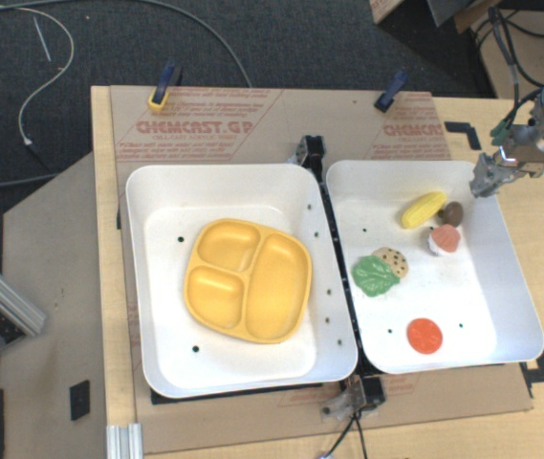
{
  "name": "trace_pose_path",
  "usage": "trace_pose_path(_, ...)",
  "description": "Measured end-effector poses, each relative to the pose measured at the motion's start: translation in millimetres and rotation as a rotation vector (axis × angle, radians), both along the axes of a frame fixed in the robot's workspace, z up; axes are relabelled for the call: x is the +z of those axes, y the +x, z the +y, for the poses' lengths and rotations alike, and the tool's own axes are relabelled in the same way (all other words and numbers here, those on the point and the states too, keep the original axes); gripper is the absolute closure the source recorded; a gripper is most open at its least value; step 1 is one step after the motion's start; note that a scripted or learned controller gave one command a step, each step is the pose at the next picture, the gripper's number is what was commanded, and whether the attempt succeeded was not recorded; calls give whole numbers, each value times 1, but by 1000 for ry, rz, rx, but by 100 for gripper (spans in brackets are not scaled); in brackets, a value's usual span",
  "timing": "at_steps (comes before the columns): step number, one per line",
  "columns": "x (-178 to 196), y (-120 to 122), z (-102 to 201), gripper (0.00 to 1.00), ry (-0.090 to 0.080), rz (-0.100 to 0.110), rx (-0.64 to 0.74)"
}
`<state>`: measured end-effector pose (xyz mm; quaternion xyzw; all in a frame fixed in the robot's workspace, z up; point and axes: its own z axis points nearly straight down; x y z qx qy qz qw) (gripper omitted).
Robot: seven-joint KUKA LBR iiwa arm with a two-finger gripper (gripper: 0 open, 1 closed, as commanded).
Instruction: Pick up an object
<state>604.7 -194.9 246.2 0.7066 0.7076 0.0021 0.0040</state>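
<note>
The right bin [501, 256] holds several small things: a yellow corn-like piece [423, 209], a brown ball [452, 212], a pink and white piece [444, 240], a green leafy piece [374, 276] with a speckled cookie [392, 262] beside it, and an orange-red disc [424, 336]. My gripper [489, 177] hangs at the bin's far right rim, up and to the right of the corn piece and apart from it. Nothing shows between its fingers.
The left bin [157, 208] holds a yellow divided plate [249, 279]. Blue clamps [163, 85] [391, 91] pin the cardboard board at the back. Cables [511, 46] and boxes stand at the upper right behind the arm.
</note>
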Motion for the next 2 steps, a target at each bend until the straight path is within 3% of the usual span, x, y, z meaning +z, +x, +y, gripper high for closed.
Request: trace_pose_path(2, -20, -1, 105, 100, 6, 11, 5)
